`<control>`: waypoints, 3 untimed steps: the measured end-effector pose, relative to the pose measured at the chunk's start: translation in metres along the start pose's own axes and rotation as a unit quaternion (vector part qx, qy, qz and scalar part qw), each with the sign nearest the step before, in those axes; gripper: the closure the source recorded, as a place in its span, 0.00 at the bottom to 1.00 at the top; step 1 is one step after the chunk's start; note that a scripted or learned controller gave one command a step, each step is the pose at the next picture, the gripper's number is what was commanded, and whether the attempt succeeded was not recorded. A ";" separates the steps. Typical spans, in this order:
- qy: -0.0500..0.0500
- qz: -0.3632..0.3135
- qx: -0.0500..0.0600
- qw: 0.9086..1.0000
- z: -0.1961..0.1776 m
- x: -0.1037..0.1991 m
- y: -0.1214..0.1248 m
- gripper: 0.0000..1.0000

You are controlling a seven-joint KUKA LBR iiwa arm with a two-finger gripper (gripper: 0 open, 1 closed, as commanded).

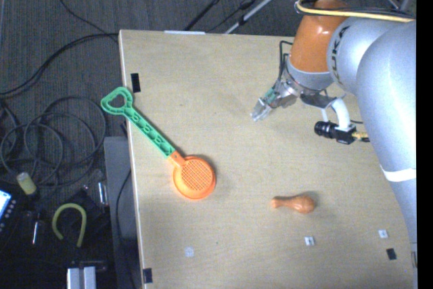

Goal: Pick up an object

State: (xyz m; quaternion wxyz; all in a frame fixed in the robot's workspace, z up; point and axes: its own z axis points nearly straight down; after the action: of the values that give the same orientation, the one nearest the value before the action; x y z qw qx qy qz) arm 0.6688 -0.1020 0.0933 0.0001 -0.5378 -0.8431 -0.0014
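A toy strainer with a green handle [145, 127] and a round orange mesh head [194, 177] lies flat on the left part of the tan bench top [223, 71]. A small orange drumstick-shaped piece [295, 203] lies toward the front right. My gripper [260, 113] hangs over the bare middle of the bench, pointing down and left, under the orange wrist band [314, 37]. Its fingers look pressed together with nothing between them. It is well to the right of the strainer and some way behind the drumstick piece.
The grey arm [385, 84] covers the right side of the bench. A small black fitting [335, 130] sticks out below the wrist. Cables and a green hook [67, 220] lie on the floor left of the bench edge.
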 end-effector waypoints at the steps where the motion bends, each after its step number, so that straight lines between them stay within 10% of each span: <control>1: 0.000 0.000 0.000 1.000 0.000 0.000 0.000 0.00; 2: 0.001 0.000 -0.001 1.000 -0.009 0.001 0.001 1.00; 3: 0.001 0.000 -0.001 1.000 -0.009 0.001 0.001 0.00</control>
State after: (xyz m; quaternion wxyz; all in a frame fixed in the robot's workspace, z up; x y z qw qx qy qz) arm 0.6689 -0.1012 0.1023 0.0002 -0.5379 -0.8430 -0.0023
